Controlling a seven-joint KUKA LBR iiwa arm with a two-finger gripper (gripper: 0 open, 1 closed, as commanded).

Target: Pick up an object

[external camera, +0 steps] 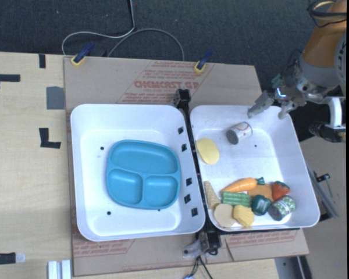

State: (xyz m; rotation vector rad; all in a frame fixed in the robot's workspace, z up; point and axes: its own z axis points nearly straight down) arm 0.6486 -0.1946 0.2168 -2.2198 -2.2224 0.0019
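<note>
**Arm at far right corner of right bin; can lying on its side**

Can (239, 132): a small grey cylinder lying on its side on the floor of the right bin (291, 150), in the far half, apart from all other items. Its long axis runs from near-left to far-right. The dark round end faces near-left, with a reddish patch on it. Label detail is too small to read.

Gripper (269, 104): above the far right corner of the right bin, just beyond the can and not touching it. The two fingers stand apart, one (257, 107) angled toward the bin's far wall, the other toward the right rim. Nothing is between them. The arm (326, 45) is cut off by the right and top edges of the view.

Other items in the right bin: a pale yellow oval (208, 150) near the left wall; a cluster of toy food in the near right corner, including a carrot (240, 185), a green piece (237, 199), a tomato-red piece (280, 189) and a second can (282, 207). Items in the cluster overlap, so several outlines are hard to separate.

Left bin (84, 156): holds a blue divided tray (143, 174) at its centre.
</note>
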